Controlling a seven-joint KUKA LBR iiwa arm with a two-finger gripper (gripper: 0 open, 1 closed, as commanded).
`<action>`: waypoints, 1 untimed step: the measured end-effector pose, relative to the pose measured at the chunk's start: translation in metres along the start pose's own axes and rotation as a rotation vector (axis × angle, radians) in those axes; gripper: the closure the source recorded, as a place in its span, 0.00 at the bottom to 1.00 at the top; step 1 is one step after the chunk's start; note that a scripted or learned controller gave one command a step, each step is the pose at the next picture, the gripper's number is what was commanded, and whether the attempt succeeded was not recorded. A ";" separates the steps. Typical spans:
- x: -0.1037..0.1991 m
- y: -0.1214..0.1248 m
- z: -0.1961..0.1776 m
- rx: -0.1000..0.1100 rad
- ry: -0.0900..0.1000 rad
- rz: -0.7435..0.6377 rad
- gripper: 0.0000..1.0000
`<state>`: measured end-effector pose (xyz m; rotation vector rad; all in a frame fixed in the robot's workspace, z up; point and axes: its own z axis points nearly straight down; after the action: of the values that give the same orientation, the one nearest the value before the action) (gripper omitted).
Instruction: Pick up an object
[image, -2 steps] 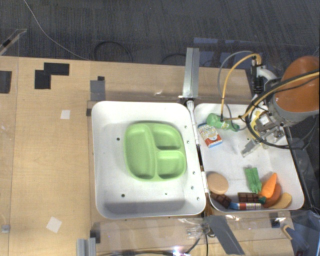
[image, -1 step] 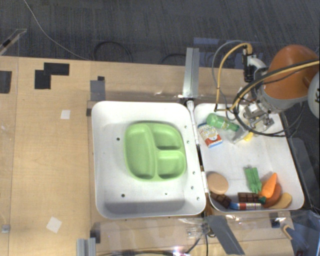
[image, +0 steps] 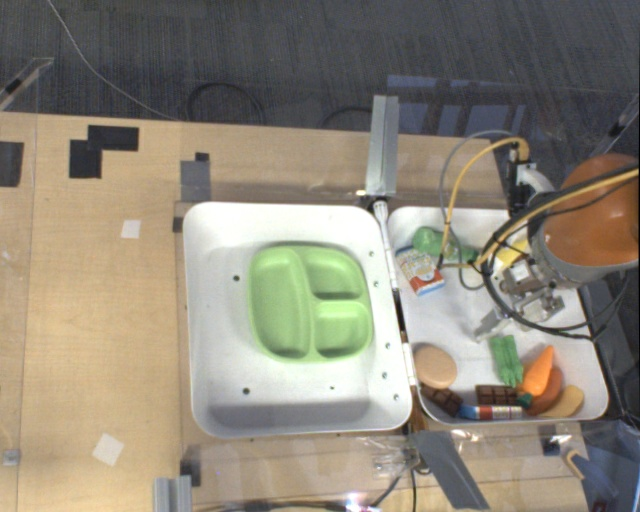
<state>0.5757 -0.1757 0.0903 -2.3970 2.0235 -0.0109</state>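
You have two white bins side by side in the middle of the frame. The left bin (image: 215, 300) holds a green divided tray (image: 310, 300), lying flat near its centre. The right bin (image: 455, 320) holds the small things you could pick from. Along its lower edge lie a round tan disc (image: 436, 366), a dark brown bar (image: 497, 395), an orange carrot (image: 540, 372) leaning against a tan oval piece (image: 565, 402), and a green strip (image: 505, 358) just above the bar. Toward the upper left of that bin sit a small white and red carton (image: 420, 270) and a green rounded piece (image: 430, 240) just above it.

The arm (image: 590, 220) comes in from the right of the frame, its orange band over the upper right of the right bin, with yellow and black cables looping around it. The gripper (image: 500, 318) points down and to the left over the bare floor of the right bin, just above the green strip. You cannot tell from this view how its tips are set, and nothing is visible between them.
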 end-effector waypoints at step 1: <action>-0.025 0.039 -0.002 0.011 0.004 -0.132 0.00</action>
<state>0.5335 -0.1573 0.0919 -2.5205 1.8585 -0.0271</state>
